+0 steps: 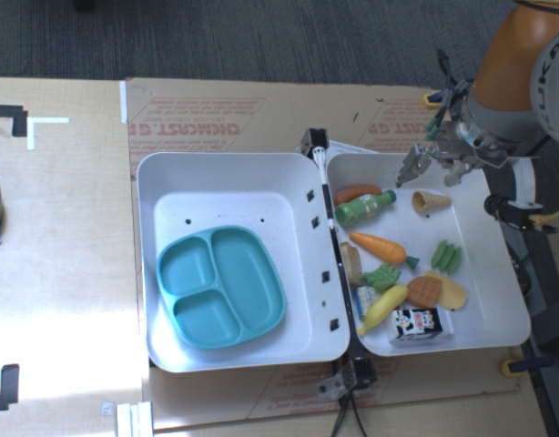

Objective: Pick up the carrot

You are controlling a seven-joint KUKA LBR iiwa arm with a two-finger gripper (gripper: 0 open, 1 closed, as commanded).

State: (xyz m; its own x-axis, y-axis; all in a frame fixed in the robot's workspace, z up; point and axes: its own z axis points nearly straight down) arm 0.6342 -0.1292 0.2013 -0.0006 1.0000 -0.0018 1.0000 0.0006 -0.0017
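The carrot, orange with a small green tip at its right end, lies flat in the middle of the right bin, pointing left. My gripper hangs over the bin's far edge, up and to the right of the carrot and well apart from it. Its two fingers stand spread open with nothing between them.
Around the carrot lie a green bottle, a red sausage, a tan cone, green pods, broccoli, a yellow banana, a waffle and a small carton. The left bin holds a teal divided plate.
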